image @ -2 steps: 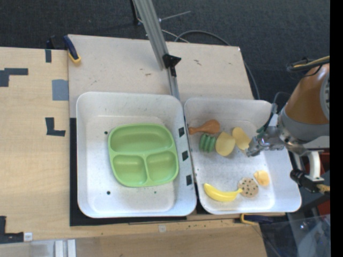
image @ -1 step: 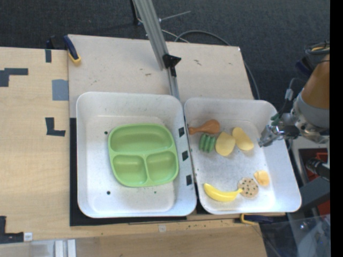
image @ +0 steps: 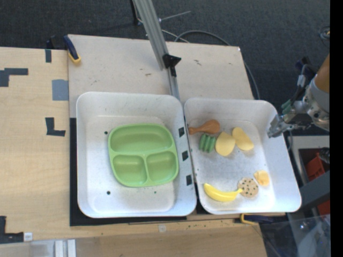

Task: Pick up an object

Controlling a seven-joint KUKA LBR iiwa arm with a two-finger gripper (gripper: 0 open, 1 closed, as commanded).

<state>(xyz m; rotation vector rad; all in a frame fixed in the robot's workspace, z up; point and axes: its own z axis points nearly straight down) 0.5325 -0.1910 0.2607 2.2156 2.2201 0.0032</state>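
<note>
The right bin (image: 278, 159) holds several toy foods: a brown drumstick (image: 206, 127), a green ridged piece (image: 207, 142), two pale yellow pieces (image: 225, 143) (image: 243, 139), a banana (image: 221, 193), a speckled cookie (image: 247, 187) and a small yellow-orange chunk (image: 262, 178). My gripper (image: 281, 123) hangs at the right bin's upper right edge, to the right of the yellow pieces and apart from them. Nothing shows between its fingers.
The left bin (image: 91, 143) carries a green three-compartment plate (image: 143, 155). A grey metal pole (image: 155, 31) slants down from the top to the gap between the bins. The wooden bench lies to the left.
</note>
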